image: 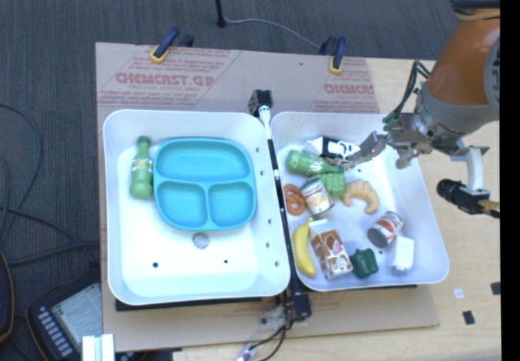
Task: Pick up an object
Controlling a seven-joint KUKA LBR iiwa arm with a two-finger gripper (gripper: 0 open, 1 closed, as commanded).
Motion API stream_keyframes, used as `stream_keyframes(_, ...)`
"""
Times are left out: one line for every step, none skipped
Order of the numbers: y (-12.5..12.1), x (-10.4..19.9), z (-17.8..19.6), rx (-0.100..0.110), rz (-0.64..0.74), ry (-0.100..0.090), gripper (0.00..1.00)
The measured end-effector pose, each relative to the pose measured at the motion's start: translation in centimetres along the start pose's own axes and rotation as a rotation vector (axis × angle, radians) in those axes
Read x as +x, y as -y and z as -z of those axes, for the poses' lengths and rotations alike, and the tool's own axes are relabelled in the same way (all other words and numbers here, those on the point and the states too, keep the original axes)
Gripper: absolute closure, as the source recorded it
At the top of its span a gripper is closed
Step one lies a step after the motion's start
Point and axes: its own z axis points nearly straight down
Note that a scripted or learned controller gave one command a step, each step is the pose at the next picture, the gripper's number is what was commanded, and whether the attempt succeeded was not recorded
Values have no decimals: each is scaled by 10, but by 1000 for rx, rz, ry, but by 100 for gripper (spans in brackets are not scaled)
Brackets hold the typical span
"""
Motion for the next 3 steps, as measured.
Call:
stream_keyframes(40, 4, -131, -5, -2, 3, 0)
stream_keyframes(39, 4, -120, -9, -3, 4, 100)
stream_keyframes(39, 4, -121, -8, -3, 3, 0)
